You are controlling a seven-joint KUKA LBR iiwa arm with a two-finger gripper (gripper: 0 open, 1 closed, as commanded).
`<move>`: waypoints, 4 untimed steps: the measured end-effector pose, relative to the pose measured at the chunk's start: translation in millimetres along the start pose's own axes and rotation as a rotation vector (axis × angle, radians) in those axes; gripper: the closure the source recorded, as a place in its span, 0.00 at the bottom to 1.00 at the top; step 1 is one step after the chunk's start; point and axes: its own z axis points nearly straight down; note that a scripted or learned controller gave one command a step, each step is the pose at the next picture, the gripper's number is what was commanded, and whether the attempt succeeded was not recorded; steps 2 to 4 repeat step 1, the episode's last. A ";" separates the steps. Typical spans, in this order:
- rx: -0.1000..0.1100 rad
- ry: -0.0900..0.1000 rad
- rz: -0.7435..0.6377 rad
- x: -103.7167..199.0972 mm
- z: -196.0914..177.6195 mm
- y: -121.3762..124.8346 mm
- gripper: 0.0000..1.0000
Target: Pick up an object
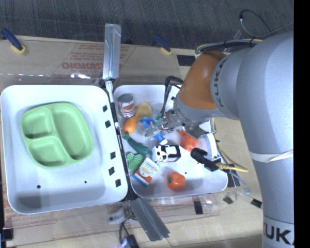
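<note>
The claw [163, 124] is lowered into the right-hand shallow white bin [144, 93], at the middle of a heap of small things, and whether it is wide, narrow or gripping cannot be told, since the orange-banded grey arm [237, 87] hides most of it from above. A small blue plastic piece [148, 123] is seen just beside the claw's tip, possibly touching it (contact is not clear). No single target is named by the task, so any item in this bin may serve; the blue piece is judged the likeliest, being nearest.

Around it are scattered a small metal can with a red label [126, 106], a yellowish rounded toy [143, 109], an orange carrot-shaped toy [129, 125], a black-and-white patterned block [167, 152], a red tomato-like toy [175, 180] and a small printed carton [146, 171]. They are packed close, some touching, as loose things in a bin would be, so a neighbour could be nudged or pinched by mistake.

A pale green divided plastic tray [56, 133] lies flat in the left-hand white bin [20, 190], well apart from the claw. Both bins are set side by side on the cardboard-covered worktop [67, 56], presumably so that things may be moved between them.
</note>
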 end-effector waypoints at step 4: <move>-0.004 0.002 -0.005 44.9 -81.2 42.8 1.00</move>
